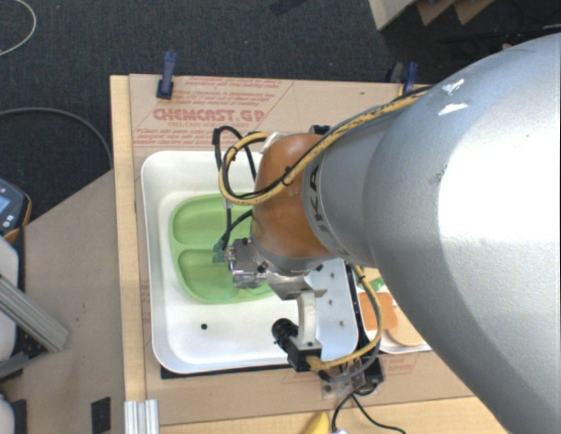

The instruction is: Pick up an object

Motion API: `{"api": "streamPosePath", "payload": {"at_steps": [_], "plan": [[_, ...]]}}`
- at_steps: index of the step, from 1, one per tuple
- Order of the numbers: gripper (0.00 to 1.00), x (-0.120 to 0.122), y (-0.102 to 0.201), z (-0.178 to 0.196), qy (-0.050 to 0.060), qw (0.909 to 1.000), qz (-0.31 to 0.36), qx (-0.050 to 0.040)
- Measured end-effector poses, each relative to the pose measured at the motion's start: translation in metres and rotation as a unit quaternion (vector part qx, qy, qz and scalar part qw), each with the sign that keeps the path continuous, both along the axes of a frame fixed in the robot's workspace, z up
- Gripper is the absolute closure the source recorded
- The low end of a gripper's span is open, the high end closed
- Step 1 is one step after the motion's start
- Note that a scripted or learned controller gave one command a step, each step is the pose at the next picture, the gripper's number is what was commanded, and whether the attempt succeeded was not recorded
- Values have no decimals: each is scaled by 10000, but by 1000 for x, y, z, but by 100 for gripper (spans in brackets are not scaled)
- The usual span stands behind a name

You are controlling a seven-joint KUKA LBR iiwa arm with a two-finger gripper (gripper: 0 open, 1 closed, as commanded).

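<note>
Arm (443,206) comes in from the right edge of the bench (127,242) and covers most of the right side. Its orange band (285,202) sits above the left bin (158,269). A yellow cable (233,165) loops around the wrist. Gripper (242,269) is low over the left bin, at the right edge of a green object (194,238), its metal body showing just under the band. Seen from above, the wrist hides its working end, so cannot tell whether it is open or closed, or whether it touches the green object. Green object lies on the bin floor in the far-left part of the left bin. It is pale green and rounded, with two shallow lobes, one behind the other. Its right part is under the arm. Small dark speck (204,325) on the bin floor near the front edge, well apart from the green object. Right bin (416,346) mostly hidden. A tan and orange item (400,325) shows at its front-left part beneath the arm, kind unclear. Two blue clamps (166,70) on the far edge of the bench.
</note>
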State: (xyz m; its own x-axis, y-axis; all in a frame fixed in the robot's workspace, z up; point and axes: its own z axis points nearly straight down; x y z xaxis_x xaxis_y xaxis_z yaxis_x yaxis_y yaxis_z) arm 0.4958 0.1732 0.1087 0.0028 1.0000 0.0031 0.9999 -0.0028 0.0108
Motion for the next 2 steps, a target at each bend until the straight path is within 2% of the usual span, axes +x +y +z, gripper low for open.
{"api": "streamPosePath", "payload": {"at_steps": [1, 2], "plan": [[100, 91, 27, 138, -57, 10000, 27, 14], [100, 172, 52, 114, 40, 10000, 23, -15]]}}
